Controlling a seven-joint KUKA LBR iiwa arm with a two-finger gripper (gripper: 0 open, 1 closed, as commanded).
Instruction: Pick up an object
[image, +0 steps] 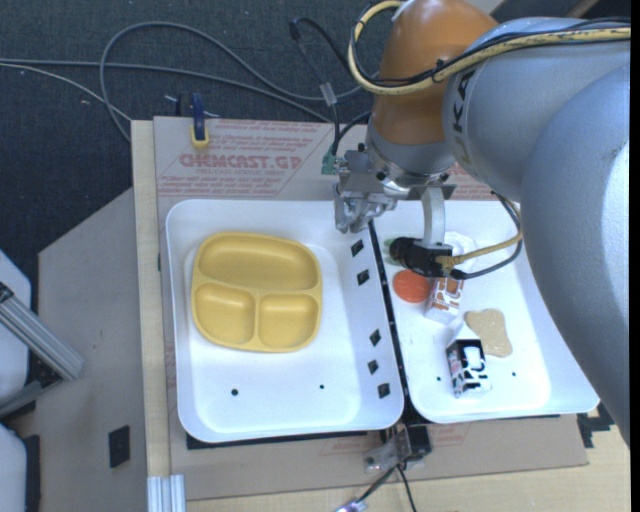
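Observation:
My gripper (354, 218) hangs over the back of the ridge between the two bins, with nothing visibly held. In the right bin (535, 345) lie a round orange-red piece (408, 287), a small red and white packet (445, 293), a flat tan piece (489, 331) and a black and white box (467, 367). The orange-red piece is the closest of them, a little to the front right of the gripper. The arm hides the back of the right bin.
A yellow divided plate (257, 290) lies in the left bin (280, 395), towards its back left. Black marks run along the ridge between the bins. A blue and yellow clamp (198, 120) sits at the bench's back edge.

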